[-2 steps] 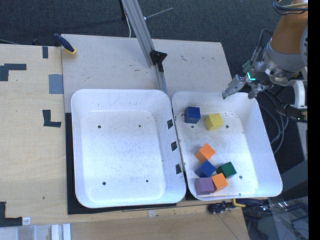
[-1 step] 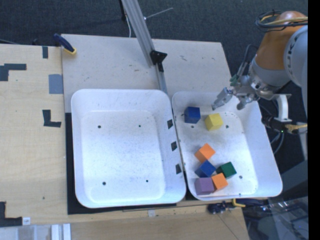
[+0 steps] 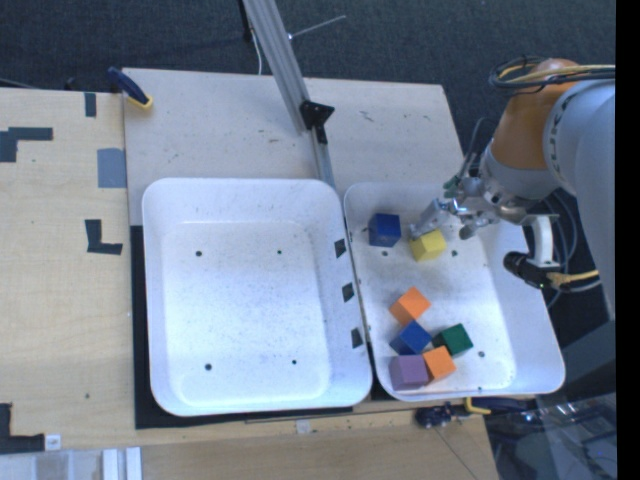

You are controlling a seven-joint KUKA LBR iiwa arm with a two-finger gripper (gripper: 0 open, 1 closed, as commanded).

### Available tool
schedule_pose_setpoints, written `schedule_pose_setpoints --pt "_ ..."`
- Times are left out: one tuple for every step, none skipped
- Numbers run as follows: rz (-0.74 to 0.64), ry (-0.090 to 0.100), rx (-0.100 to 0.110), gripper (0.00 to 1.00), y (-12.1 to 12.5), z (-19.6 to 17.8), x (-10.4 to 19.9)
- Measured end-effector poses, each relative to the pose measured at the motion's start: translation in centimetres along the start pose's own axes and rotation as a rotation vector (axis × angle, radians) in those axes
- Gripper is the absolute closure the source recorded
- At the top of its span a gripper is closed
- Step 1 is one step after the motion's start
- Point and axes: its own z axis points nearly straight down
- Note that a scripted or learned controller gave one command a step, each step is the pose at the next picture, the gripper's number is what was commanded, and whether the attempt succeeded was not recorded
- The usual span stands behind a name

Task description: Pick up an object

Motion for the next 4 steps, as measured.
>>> schedule_pose_setpoints --pt "-0.001 -0.001 -0.004 0.00 -0.1 3.3 0.1" --pt "-0.002 0.000 -0.006 1.00 0.0 2.2 0.2" --pt "0.000 -0.001 -0.012 1.00 -0.5 -4.0 -0.1" --pt "-0.001 -0.002 -0.014 1.00 -0.3 -10.3 -0.2"
